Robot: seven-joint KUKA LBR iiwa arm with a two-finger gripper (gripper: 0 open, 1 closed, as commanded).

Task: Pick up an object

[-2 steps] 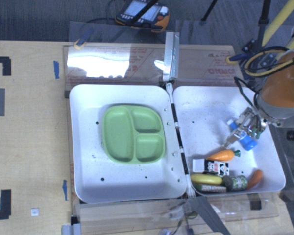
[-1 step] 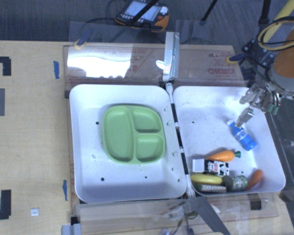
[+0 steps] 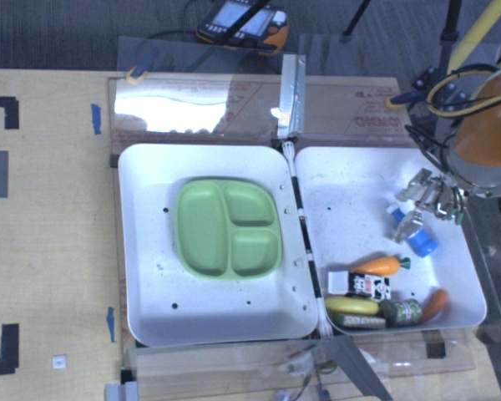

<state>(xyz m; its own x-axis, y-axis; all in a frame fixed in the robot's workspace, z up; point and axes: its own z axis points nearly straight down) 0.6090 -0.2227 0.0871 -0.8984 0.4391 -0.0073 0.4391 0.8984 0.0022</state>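
My gripper [image 3: 411, 204] hangs over the right side of the right bin [image 3: 342, 182], its two metal fingers spread apart and open. A small blue object [image 3: 422, 242] lies on the bin floor right under and beside the lower finger [image 3: 409, 223], which partly hides it. Nothing is visibly clamped between the fingers. Along the bin's front edge lie an orange carrot [image 3: 379, 266], a black-and-white carton [image 3: 361, 285], a yellow banana [image 3: 351, 305], a dark green piece [image 3: 401, 312] and a reddish sausage-like piece [image 3: 435, 302].
The left bin [image 3: 142, 182] holds a green divided plate [image 3: 229, 227]. A raised divider [image 3: 299, 215] separates the two bins. Cables and the arm's orange band [image 3: 484, 136] crowd the right rim. A handheld controller [image 3: 240, 23] lies beyond the bench.
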